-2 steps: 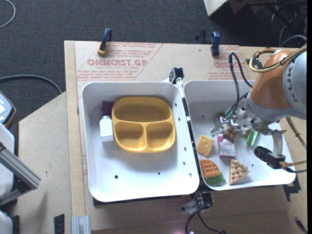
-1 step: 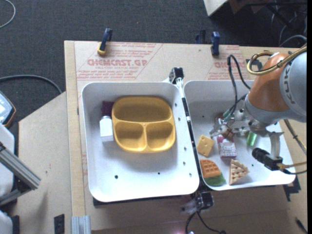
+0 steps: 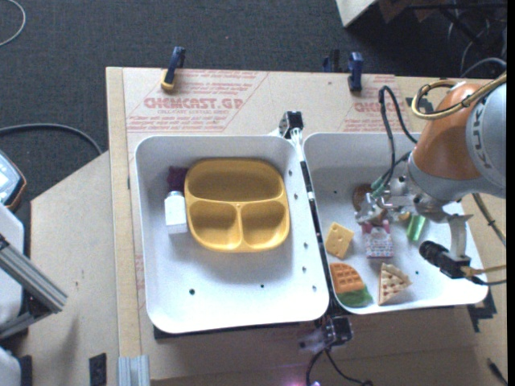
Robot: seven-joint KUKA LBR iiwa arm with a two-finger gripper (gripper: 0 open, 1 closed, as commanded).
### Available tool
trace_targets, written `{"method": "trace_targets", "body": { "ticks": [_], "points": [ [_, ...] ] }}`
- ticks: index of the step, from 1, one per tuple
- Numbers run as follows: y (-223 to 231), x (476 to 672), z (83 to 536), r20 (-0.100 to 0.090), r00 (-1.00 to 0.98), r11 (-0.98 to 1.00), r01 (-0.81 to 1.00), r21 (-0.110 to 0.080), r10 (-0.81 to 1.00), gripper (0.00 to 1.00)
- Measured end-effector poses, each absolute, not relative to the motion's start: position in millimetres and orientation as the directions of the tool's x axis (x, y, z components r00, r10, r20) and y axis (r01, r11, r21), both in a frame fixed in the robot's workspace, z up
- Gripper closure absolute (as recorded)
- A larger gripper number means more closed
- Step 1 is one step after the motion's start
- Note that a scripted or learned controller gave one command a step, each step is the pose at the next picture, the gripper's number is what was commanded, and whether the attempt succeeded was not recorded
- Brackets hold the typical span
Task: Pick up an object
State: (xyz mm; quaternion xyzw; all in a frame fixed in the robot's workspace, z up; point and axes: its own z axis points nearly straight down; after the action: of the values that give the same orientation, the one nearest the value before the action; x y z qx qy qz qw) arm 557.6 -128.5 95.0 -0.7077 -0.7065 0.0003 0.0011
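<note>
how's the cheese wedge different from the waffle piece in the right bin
The cheese wedge is pale yellow with small holes; the waffle piece is darker orange with a square grid. The cheese wedge lies on the bin floor, apart from other items, while the waffle piece sits nearer the front edge, against a green item. Both are small flat toy foods lying in the right bin.

A tray (image 3: 236, 203) sits in the left bin (image 3: 153, 280). Toy foods (image 3: 354, 280) lie in the right bin (image 3: 330, 155).
</note>
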Motion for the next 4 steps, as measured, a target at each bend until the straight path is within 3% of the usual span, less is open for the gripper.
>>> {"method": "trace_targets", "body": {
  "ticks": [2, 3, 4],
  "points": [
    [-130, 554.1, 220, -0.003, -0.001, 0.001, 1.0, 0.009, 1.0, 1.0],
    [-130, 554.8, 225, -0.002, -0.001, 0.001, 1.0, 0.004, 1.0, 1.0],
    [-79, 541.3, 214, 0.003, -0.005, 0.005, 1.0, -0.004, 1.0, 1.0]
  ]
}}
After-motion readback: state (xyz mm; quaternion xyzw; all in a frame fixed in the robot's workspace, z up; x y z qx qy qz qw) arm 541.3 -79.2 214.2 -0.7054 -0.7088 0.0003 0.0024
